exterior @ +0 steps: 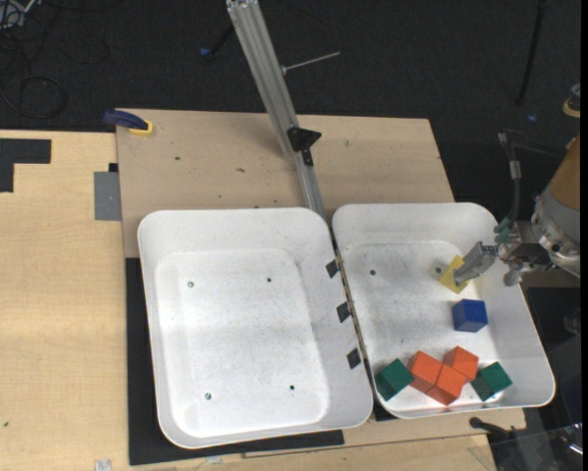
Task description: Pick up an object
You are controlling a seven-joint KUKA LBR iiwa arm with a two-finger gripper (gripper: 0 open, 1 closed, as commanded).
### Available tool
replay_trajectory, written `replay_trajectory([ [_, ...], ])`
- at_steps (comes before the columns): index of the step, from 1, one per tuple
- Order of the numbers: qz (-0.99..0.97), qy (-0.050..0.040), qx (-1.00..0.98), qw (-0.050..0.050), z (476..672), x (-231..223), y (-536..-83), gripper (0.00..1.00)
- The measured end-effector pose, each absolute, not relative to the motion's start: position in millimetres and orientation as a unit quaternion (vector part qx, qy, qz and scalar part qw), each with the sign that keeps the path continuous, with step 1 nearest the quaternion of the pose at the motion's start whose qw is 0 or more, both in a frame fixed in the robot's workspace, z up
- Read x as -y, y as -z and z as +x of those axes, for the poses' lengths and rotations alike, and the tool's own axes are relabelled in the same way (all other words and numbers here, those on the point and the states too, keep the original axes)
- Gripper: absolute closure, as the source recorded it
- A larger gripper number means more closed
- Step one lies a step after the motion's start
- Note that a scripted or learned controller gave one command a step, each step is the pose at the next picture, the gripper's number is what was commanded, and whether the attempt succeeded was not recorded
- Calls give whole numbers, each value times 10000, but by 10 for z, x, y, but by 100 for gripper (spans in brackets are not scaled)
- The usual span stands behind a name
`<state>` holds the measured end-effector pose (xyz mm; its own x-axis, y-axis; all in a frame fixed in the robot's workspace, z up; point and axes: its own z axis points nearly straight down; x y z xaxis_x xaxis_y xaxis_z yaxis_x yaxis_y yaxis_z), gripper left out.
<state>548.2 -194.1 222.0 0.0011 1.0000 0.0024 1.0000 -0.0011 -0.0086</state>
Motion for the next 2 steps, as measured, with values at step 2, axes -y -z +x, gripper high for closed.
replay_trajectory([
  [2, -7079, 11, 7063, -81, 5443, 1980, -1150, 0],
])
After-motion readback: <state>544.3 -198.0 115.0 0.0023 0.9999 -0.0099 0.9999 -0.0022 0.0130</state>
